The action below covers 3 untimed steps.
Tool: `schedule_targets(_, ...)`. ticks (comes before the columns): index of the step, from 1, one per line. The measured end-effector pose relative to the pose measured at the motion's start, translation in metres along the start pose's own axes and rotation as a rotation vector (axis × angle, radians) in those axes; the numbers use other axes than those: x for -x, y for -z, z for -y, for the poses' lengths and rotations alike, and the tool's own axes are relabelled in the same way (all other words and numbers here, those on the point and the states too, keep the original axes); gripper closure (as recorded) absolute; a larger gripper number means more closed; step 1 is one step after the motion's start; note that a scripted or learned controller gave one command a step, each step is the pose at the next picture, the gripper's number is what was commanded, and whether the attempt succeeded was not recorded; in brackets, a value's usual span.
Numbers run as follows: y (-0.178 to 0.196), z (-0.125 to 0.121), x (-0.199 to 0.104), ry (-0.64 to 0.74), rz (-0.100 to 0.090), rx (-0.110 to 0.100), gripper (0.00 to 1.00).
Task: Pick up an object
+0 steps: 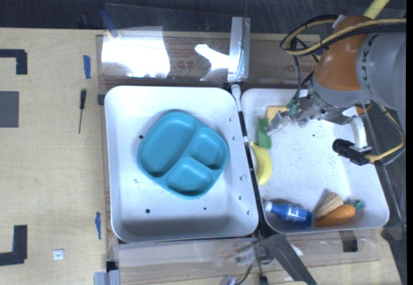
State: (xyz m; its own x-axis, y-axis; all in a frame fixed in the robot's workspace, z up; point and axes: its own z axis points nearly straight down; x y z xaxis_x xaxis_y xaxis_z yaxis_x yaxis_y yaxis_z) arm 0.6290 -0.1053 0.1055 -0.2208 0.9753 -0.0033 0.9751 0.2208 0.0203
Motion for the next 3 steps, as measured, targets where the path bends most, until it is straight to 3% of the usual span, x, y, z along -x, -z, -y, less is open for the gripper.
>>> schedule_targets(1,-0.008,-0.027,0.0,-0.109,-0.001,-0.018,0.0)
schedule_targets(2,-0.015,-0.041,0.005,-0.163,0.001,-0.008,0.0)
schedule_targets(3,-0.014,-0.024,0.007,-0.219,0.0,-0.008,0.0)
